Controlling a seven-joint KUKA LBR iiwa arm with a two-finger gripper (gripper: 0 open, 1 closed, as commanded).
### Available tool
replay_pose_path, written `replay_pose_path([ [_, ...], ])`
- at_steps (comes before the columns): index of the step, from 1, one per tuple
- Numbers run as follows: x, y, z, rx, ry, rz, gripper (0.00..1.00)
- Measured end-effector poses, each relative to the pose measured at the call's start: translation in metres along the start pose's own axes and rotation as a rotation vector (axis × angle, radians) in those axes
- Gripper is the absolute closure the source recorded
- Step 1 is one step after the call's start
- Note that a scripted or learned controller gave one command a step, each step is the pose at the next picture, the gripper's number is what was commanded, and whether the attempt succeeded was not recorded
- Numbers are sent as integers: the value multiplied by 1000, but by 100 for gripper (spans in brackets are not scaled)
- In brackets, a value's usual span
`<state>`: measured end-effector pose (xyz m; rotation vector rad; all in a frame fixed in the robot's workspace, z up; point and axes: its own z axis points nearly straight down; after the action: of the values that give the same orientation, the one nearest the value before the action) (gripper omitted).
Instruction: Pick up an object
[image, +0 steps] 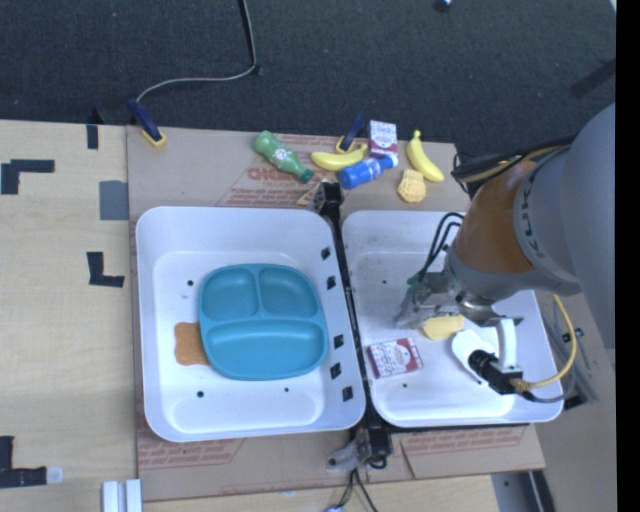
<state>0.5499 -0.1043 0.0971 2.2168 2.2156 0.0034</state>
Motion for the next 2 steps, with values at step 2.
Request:
replay_pose_path([
  [2, -30, 49, 11, 1, 2, -2, 0],
])
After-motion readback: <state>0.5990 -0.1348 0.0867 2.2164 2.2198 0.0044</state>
